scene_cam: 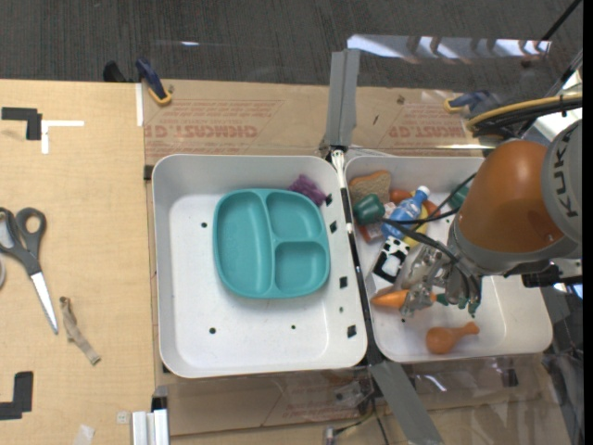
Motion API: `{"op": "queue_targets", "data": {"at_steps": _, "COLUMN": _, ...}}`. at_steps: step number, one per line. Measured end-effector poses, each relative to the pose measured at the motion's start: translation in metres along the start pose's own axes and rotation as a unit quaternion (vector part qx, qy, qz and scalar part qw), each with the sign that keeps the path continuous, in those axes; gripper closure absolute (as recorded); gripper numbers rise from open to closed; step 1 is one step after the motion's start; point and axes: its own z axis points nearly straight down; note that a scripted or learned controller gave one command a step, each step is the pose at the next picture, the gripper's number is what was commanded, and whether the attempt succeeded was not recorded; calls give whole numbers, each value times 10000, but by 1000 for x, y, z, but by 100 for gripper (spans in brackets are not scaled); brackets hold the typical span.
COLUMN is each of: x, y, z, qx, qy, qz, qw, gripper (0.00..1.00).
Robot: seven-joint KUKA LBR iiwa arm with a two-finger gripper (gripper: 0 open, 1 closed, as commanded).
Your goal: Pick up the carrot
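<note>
The carrot (387, 297), a small orange piece, lies on the floor of the right bin (519, 346) near its left wall. My gripper (414, 302) hangs low over the bin, right at the carrot's right end and partly covering it. The grey arm with its orange band (510, 207) looms above the bin's right half and hides what is beneath it. Whether the carrot sits inside the gripper cannot be made out.
The right bin also holds an orange pear-shaped toy (449, 338), a black-and-white block (391, 258), a blue-capped bottle (405, 209), a green piece (370, 209) and a brown piece (369, 184). The left bin (185, 341) bears a teal divided plate (271, 242) and a purple item (309, 189). Scissors (32, 258) lie far left.
</note>
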Motion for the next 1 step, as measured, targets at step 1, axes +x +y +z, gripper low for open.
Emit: {"op": "queue_targets", "data": {"at_steps": 1, "x": 12, "y": 60, "z": -91, "qx": 2, "qy": 9, "qz": 2001, "qw": 9798, "gripper": 100}}
